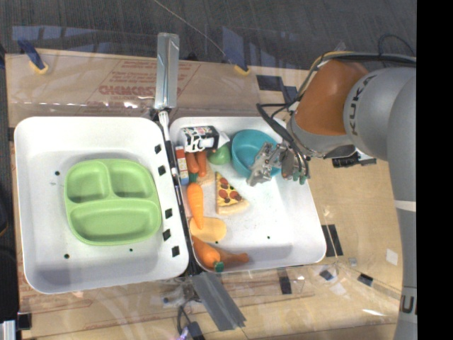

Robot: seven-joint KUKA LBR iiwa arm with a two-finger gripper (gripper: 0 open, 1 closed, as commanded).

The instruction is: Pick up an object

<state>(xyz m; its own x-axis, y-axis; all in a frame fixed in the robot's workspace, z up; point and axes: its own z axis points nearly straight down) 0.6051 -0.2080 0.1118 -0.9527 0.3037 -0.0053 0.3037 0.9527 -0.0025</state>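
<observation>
Metal hand point(267, 167) beside round teal bowl point(248, 149), triangular pizza slice point(228, 193)

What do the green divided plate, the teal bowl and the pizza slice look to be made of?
Green divided plate: likely moulded plastic, matte, one even colour with soft rounded ridges.
Teal bowl: probably plastic too, smooth with a slight sheen, uniform colour.
Pizza slice: seems a toy, plastic or rubber, with flat painted toppings; too small to tell which.
</observation>
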